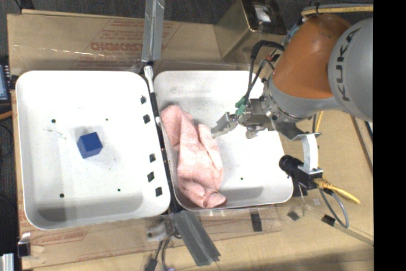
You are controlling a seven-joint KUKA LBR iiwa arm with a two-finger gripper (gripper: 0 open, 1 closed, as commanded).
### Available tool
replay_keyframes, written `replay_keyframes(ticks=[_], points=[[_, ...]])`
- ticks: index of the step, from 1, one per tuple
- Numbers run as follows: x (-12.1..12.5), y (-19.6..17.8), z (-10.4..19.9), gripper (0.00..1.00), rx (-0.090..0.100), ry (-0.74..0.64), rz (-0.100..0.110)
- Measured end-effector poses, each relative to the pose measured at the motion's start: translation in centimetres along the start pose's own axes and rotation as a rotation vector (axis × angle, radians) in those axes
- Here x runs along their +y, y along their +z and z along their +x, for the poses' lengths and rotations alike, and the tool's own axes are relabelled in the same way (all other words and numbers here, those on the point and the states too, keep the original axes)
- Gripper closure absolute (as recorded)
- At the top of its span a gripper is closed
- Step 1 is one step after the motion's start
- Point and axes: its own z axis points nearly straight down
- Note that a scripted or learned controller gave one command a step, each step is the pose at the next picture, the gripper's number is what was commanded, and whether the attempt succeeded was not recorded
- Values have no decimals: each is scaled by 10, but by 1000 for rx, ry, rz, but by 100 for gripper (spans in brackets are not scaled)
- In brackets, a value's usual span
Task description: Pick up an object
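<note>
A pink cloth (192, 157) lies crumpled along the left side of the right bin (254, 190), running from near the divider down to the front wall. A small blue cube (90, 144) sits in the left bin (38, 92), left of its middle. My gripper (223, 124) hangs over the right bin, just right of the cloth's upper part, pointing left toward it. Nothing shows between its fingers. The arm's grey and orange body covers the right bin's right side.
A grey metal bar (152, 28) stands at the back above the divider between the bins. A tan box (250, 19) sits behind the right bin. Brown cardboard (76, 41) lies under and behind the bins.
</note>
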Motion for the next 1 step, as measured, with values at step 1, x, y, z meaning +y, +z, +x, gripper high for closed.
replay_keyframes(ticks=[1], points=[[19, 85, -13, 0, 0, -109, 0]])
